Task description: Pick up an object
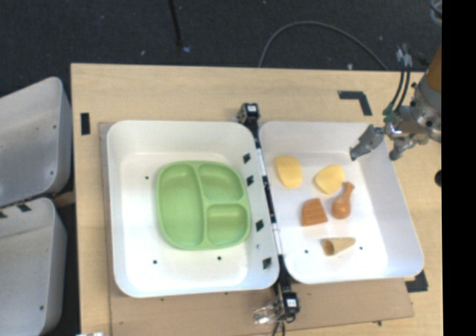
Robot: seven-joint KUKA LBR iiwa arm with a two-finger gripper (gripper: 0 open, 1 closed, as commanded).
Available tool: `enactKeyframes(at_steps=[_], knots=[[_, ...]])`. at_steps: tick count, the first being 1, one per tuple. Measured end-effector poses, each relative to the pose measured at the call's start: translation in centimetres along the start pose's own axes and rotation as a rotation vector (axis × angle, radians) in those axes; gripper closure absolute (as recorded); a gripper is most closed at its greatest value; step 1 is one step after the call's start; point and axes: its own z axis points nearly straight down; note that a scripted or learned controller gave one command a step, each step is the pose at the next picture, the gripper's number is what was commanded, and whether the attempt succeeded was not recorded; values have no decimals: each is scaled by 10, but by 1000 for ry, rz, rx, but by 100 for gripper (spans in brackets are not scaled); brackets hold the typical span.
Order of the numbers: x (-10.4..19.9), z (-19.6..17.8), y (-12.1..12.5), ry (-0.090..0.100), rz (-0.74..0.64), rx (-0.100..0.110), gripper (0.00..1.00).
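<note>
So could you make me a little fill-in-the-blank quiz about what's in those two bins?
The green tray lies in the ____ bin.
The tray has ____ compartments.
The food pieces, such as the drumstick, lie in the ____ bin.
The gripper is over the right bin's ____ edge.

Missing words: left; three; right; far

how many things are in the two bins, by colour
Yellow: 2, one and another
Orange-brown: 2, a wedge and a drumstick shape
Tan: 1, a cone piece
Green: 1, the divided plate
Total: 6
</note>
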Motion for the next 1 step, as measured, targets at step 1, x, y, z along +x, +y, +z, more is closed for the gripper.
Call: enactKeyframes(at_steps=[1], knots=[[1,-6,2,-2,-2,-10,0]])
